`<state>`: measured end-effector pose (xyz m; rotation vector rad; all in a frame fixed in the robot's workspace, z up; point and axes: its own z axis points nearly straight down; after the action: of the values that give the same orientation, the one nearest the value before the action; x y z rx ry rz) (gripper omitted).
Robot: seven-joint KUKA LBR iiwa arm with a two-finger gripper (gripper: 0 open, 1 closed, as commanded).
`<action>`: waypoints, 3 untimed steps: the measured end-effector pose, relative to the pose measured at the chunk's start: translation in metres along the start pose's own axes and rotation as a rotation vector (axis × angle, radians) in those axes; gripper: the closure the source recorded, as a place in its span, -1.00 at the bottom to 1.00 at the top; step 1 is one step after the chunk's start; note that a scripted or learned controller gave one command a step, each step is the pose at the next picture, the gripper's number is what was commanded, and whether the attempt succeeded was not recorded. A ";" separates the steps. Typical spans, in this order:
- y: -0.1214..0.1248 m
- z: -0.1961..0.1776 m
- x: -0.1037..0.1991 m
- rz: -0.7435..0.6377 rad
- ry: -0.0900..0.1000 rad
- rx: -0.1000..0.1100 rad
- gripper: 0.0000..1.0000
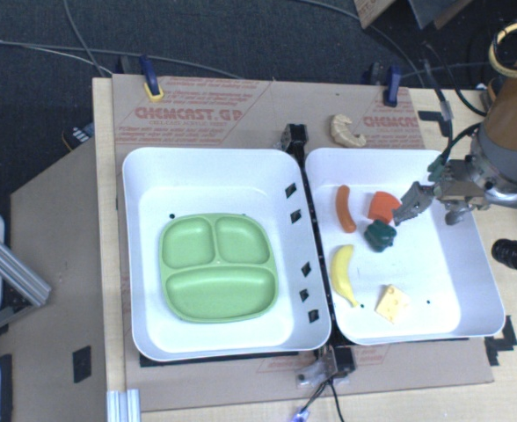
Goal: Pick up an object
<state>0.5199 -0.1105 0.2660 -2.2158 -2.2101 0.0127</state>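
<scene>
The right bin (469, 271) holds an orange carrot (345, 209), an orange-red piece (382, 204), a dark green piece (381, 236), a yellow banana (341, 273) and a yellow cheese wedge (392, 303). My gripper (431, 211) hangs over the bin's upper right part, just right of the orange-red piece. It is open, with nothing between its fingers. The left fingertip (406, 211) lies close to the orange-red piece and the dark green piece.
The left bin (144, 183) holds a green divided plate (218, 266). A beige object (348, 130) lies on the cardboard behind the right bin. Black clips (309, 271) line the wall between the bins. The arm (509, 130) enters from the right.
</scene>
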 end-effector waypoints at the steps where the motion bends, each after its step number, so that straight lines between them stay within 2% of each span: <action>1: 0.002 -0.006 0.000 -0.003 -0.002 -0.012 -1.00; 3: -0.013 0.091 0.000 -0.001 0.000 -0.006 -1.00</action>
<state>0.5054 -0.1105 0.1753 -2.2177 -2.2146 0.0054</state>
